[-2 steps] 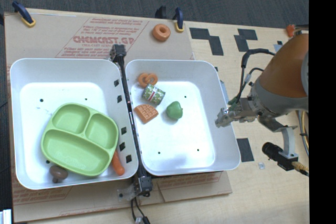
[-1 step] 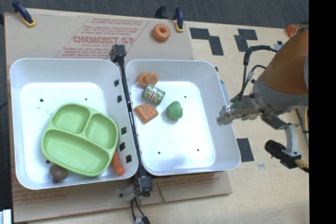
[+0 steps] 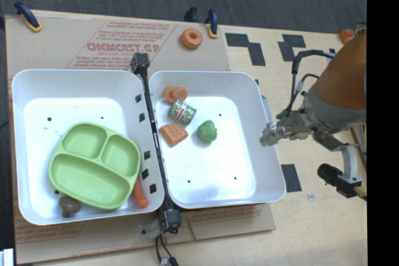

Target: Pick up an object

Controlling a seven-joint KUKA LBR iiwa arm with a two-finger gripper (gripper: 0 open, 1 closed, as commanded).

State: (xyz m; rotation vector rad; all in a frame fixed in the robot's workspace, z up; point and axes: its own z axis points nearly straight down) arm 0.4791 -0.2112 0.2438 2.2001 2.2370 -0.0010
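- tabletop (image 3: pixel 312 221) is pale wood with black patches, and a printed cardboard sheet (image 3: pixel 93 40) lies under the bins; blue clamps sit at its top edge
- left bin (image 3: pixel 25 90) holds a big green divided plate (image 3: pixel 93 165) that takes up most of the floor
- right bin (image 3: pixel 249 177) carries the small stuff, all bunched in its upper left part
- arm (image 3: pixel 340 84) comes in from the right, and most of it is cut off by the frame edge, so you only get the orange band and grey wrist
- gripper (image 3: pixel 268 136) hovers right at the right bin's right rim, nothing between the fingers that I can see; honestly too small and blurry to tell if it's released or clenched
- green lump (image 3: pixel 207 131), a waffle-looking orange square (image 3: pixel 174 134), a green-labelled can (image 3: pixel 182 112) and an orange ring (image 3: pixel 176 95) sit close together
- another orange ring (image 3: pixel 192 38) lies on the cardboard above the bins
- brown lump (image 3: pixel 70 206) and an orange carrot-ish thing (image 3: pixel 139 195) are half tucked under the plate's edge, hard to identify
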